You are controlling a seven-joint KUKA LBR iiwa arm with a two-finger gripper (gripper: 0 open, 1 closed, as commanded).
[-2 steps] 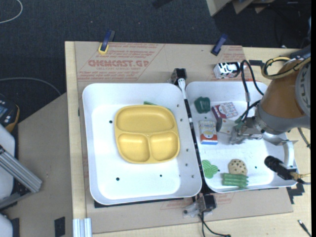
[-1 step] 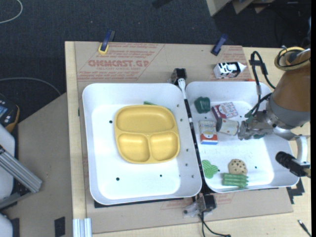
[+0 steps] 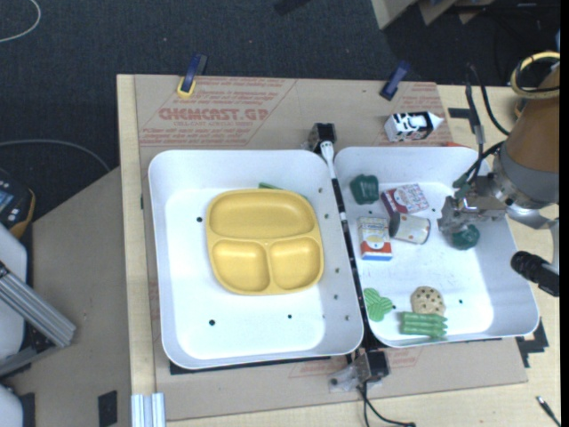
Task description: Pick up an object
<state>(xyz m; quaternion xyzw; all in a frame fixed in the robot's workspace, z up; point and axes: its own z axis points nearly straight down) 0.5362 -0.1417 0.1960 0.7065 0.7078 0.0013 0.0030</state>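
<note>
Over the right bin, I see my gripper low above 1 dark green object near that bin's far right side, seemingly lined up to grasp it, though I cannot tell its jaw state.

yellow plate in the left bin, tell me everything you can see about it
The yellow plate is a divided tray with rounded corners, plastic by the look of it. It has three compartments: one wide one across the far side and two smaller ones side by side nearer the camera. It lies flat and right side up on the floor of the left bin, roughly centred and slightly turned. A bit of something green shows at its far edge. Its compartments hold nothing.
</note>
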